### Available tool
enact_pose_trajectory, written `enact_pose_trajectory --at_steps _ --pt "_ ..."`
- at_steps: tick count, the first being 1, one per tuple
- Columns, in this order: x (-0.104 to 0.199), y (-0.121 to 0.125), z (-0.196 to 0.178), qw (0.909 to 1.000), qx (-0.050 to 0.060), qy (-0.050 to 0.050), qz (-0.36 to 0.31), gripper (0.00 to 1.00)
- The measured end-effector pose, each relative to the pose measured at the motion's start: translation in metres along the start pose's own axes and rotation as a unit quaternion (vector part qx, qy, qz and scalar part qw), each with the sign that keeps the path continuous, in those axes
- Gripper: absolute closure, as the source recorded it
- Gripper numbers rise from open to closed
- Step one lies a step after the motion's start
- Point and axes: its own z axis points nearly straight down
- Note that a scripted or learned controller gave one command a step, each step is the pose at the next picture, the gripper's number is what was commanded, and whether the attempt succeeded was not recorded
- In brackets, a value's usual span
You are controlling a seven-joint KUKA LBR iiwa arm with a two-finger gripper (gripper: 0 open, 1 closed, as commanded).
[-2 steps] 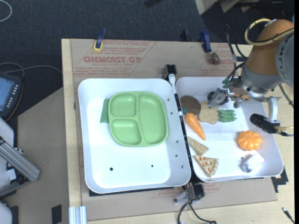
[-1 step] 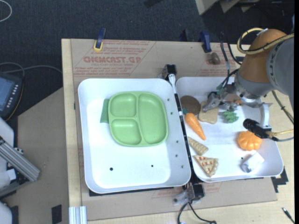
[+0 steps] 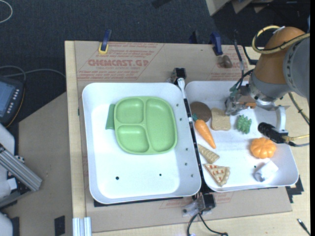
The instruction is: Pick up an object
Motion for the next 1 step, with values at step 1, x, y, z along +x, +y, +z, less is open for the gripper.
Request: enact_pose_trajectory --at_steps 1 --pt "0.0049 -0.0048 -0.0472 1.0000 0.003 0.000 0.000 1.00"
